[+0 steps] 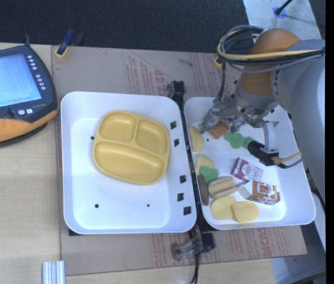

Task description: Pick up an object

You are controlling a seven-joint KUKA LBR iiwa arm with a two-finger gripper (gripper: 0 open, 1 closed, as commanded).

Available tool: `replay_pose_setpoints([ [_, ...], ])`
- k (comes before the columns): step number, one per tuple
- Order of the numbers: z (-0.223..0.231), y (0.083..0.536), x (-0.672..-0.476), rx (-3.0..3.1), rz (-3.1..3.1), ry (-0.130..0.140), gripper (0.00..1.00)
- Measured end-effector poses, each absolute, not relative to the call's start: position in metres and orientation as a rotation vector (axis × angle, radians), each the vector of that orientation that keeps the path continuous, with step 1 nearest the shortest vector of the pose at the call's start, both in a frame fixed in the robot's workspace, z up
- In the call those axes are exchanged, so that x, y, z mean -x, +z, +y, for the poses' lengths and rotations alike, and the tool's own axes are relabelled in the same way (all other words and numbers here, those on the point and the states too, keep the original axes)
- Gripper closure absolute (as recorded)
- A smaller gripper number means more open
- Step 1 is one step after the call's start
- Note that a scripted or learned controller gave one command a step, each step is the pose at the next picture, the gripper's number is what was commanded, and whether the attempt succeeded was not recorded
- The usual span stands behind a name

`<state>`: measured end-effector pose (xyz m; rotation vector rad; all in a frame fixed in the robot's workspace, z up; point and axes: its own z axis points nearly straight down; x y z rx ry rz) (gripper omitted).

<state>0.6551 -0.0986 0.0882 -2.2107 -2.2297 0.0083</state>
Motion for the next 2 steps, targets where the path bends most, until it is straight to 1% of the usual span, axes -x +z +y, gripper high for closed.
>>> replay_pose_setpoints([
  [1,-0.094,0.107,-0.657,2.214,-2.230,0.002,0.00],
  [2,-0.093,0.092,-0.656,2.212,-2.227,0.007,0.00],
])
